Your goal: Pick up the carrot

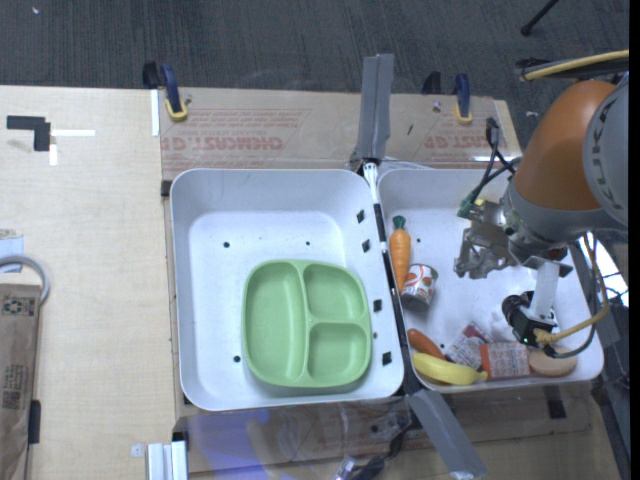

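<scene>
The carrot (399, 255) is orange with a green top. It lies lengthwise against the left wall of the right bin (440, 208), green end pointing to the back. My gripper (478, 259) hangs over the middle of the right bin, to the right of the carrot and apart from it. Nothing shows in the gripper. The arm's orange band (570, 148) is above it at the right.
A small printed can (419, 283) lies just right of the carrot's tip. A banana (447, 370), a red item (425, 343), a packet (482, 354) and a tan disc (553, 364) crowd the bin's front. A green divided plate (306, 323) sits in the left bin (260, 203).
</scene>
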Motion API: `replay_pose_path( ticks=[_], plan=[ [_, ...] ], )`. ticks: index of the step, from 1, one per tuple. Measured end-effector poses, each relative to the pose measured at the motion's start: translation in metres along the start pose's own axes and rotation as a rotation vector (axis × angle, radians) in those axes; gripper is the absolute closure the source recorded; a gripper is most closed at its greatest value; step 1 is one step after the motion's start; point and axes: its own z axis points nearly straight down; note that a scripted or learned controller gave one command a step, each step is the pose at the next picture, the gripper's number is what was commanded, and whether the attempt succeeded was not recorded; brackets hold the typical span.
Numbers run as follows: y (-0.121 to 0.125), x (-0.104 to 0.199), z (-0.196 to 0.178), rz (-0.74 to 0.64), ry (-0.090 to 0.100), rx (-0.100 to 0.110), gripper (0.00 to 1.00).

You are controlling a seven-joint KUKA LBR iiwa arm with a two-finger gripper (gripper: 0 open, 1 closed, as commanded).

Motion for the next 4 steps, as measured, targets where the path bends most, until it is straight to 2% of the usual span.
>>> replay_pose_path(
  ticks=[1,2,3,4],
  plan=[
    [-0.008,-0.021,-0.084,0.06,0.0,-0.004,1.0],
    [-0.035,0.015,-0.022,-0.18,0.0,-0.001,1.0],
    [-0.053,0.055,0.0,-0.829,-0.001,-0.004,1.0],
    [-0.069,0.056,-0.019,-0.851,-0.001,-0.005,1.0]
  ],
)
